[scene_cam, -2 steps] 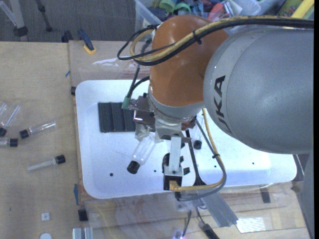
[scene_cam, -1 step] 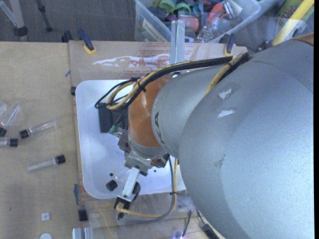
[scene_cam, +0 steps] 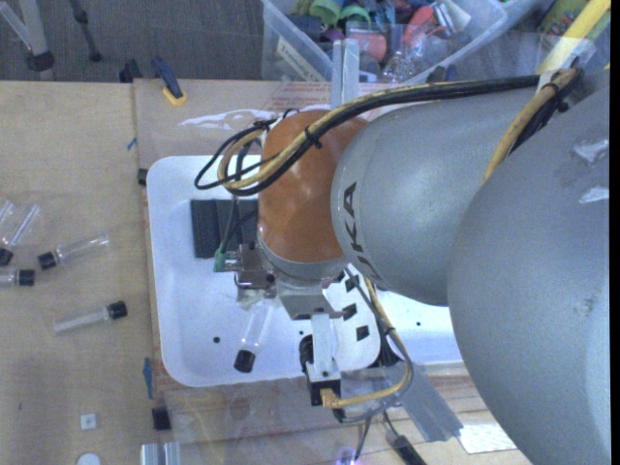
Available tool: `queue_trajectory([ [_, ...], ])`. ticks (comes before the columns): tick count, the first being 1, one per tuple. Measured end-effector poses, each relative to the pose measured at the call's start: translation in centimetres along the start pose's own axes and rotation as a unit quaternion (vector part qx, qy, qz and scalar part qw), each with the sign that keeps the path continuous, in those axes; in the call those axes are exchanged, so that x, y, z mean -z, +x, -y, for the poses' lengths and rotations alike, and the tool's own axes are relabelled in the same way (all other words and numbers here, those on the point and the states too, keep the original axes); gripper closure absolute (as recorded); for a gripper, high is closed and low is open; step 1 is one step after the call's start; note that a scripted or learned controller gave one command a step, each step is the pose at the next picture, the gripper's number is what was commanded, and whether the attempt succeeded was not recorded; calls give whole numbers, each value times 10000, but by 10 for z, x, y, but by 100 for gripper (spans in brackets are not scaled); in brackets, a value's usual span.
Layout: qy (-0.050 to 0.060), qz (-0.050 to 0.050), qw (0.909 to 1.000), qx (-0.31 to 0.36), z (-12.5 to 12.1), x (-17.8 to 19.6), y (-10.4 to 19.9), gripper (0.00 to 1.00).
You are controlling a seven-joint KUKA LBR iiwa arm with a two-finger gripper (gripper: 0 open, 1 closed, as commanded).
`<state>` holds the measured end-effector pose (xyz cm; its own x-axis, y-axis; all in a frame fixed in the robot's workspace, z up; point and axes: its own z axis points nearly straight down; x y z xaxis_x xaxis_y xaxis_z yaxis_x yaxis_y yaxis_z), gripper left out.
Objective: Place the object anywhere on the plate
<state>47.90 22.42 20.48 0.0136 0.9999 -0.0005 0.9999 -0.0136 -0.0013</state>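
Observation:
A clear plastic tube with a black cap (scene_cam: 248,342) lies slanted in the left white bin (scene_cam: 174,260), cap toward the bin's front edge. My gripper (scene_cam: 256,294) hangs directly over the tube's upper end, and the grey arm with its orange band (scene_cam: 300,201) hides much of it. I cannot tell whether the tube's upper end touches it. A flat black rectangle (scene_cam: 207,227) lies in the same bin, behind and left of the gripper. The arm covers the right side of the bin and everything beyond it.
Several more capped clear tubes (scene_cam: 89,316) lie scattered on the wooden bench left of the bin. A clear tub of colourful toys (scene_cam: 387,13) stands at the back, with a blue clip (scene_cam: 170,83) on the bench near it. Black and yellow cables (scene_cam: 242,158) loop off the wrist.

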Motion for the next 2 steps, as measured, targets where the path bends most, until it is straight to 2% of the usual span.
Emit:
queue_trajectory([
  [1, 4, 8, 9376, -3478, 1, 86, 1, 100],
  [2, -1, 3, 8296, -5584, 0, 39, -1, 100],
])
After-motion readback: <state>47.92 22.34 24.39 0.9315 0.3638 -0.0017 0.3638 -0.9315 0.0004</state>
